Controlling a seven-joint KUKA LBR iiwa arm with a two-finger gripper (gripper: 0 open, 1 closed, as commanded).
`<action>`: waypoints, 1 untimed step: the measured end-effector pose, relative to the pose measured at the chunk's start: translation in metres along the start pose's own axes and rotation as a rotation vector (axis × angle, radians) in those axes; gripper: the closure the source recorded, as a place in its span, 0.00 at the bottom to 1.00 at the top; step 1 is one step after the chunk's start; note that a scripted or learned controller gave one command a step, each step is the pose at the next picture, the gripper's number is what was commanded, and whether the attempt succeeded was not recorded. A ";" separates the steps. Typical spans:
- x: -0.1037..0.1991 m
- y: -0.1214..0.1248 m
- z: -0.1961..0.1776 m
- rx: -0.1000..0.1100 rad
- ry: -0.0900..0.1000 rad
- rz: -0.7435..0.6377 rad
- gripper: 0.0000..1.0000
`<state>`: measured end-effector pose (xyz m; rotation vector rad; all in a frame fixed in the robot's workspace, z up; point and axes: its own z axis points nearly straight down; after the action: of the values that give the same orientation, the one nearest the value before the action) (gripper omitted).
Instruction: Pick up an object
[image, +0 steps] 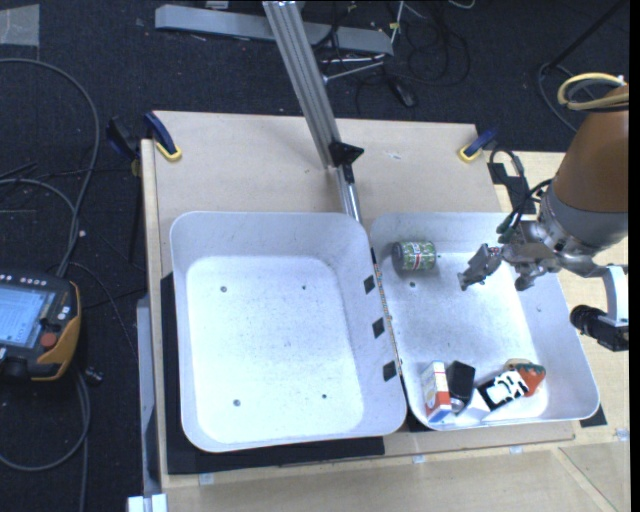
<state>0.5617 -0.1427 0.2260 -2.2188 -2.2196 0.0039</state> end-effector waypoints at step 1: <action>0.009 -0.005 0.055 0.001 0.000 0.000 0.00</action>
<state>0.5561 -0.1335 0.1710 -2.2177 -2.2191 0.0045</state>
